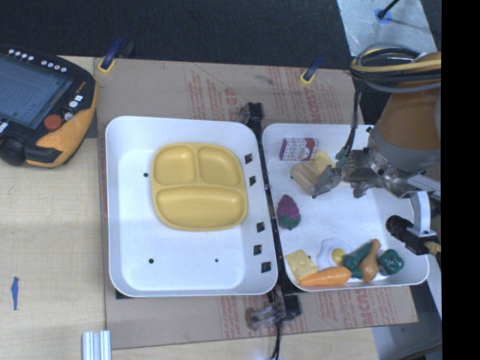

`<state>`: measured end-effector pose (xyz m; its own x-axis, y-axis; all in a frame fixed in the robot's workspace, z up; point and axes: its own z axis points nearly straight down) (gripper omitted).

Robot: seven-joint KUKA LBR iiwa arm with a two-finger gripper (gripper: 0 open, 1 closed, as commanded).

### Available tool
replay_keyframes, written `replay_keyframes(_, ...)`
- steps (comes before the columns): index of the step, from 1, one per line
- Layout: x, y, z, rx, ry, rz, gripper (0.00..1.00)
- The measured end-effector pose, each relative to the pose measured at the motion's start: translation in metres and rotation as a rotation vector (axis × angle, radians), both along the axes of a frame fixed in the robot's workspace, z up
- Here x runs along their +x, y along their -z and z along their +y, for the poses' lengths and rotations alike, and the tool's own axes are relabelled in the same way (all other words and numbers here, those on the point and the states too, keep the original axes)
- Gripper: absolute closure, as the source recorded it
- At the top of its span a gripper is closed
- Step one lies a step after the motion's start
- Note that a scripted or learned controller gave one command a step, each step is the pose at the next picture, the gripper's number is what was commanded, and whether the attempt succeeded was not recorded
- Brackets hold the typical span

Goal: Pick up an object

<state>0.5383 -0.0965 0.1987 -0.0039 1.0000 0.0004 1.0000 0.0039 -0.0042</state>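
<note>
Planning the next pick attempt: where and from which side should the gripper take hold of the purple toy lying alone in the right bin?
Probably straight from above. The purple toy lies apart from the other items in the right bin, with bare floor around it. It is a short oval, so close the fingers across its narrower width, at mid-body.

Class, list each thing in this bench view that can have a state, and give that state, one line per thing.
Yellow three-compartment plastic plate: flat in the left white bin, nothing in its compartments.
Red-and-white small carton: lying on its side in the right white bin.
Orange plastic carrot: lying flat by the near wall.
Two-finger gripper: over the right bin, jaws apart, nothing between them.
</note>
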Motion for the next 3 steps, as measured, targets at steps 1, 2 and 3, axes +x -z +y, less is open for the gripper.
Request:
replay_keyframes(1,0.058,0.108,-0.064,-0.002,0.005,-0.010,0.00)
replay_keyframes(2,-0.005,0.104,-0.019,-0.001,0.002,-0.007,0.00)
replay_keyframes(3,0.054,0.105,-0.038,-0.002,-0.002,-0.009,0.00)
